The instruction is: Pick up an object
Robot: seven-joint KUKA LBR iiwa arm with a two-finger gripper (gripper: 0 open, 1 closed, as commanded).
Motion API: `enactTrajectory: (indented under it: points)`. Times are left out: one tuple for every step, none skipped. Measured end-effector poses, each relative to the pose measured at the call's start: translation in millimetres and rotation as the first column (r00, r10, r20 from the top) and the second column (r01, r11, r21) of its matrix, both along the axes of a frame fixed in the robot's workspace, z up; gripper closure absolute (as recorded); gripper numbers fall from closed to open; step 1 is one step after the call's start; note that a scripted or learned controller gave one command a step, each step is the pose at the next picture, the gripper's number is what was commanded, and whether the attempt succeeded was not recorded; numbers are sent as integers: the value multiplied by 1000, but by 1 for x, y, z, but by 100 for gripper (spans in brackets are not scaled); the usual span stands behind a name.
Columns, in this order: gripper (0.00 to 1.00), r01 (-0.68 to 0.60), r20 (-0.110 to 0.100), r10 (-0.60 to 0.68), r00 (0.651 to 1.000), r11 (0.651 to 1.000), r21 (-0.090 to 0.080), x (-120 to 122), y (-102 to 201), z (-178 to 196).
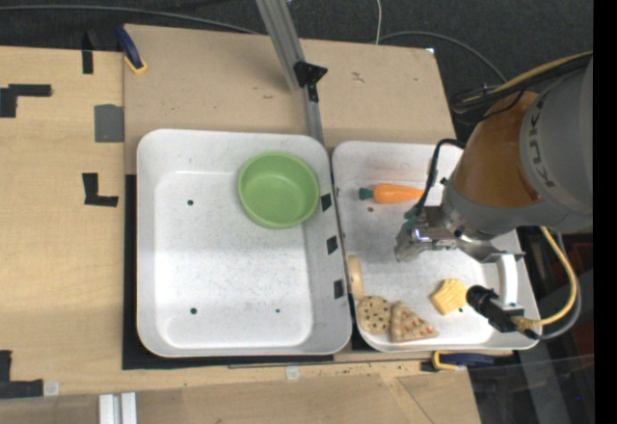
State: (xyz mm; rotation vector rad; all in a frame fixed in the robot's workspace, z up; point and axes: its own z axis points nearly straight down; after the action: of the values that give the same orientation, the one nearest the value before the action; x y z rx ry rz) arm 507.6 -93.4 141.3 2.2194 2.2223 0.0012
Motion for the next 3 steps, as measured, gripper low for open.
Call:
enactTrajectory:
  points:
    - [100,0,1,0,1000,1000,0,2,-2,42]
    - [100,0,1,0,1000,1000,0,3,-2,76]
    - [100,-5,-1,5,1000,1000,2,26,45,87]
